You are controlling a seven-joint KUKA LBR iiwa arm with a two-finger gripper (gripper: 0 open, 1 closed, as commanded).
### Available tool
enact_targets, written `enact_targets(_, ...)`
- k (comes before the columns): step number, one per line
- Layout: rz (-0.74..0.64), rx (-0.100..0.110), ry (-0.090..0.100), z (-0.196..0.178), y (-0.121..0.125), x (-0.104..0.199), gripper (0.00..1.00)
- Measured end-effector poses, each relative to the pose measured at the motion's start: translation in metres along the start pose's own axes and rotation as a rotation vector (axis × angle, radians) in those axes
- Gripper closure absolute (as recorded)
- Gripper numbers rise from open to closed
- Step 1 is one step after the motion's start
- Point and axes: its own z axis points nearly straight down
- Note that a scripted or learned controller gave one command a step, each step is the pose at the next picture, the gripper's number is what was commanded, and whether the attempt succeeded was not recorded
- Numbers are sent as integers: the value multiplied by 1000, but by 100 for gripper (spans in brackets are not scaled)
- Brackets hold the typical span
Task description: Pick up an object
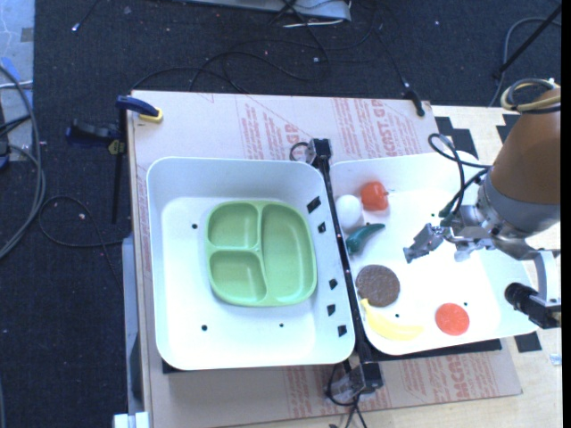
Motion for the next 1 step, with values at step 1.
enact_targets(1,-16,1,0,11,19,-30,0)
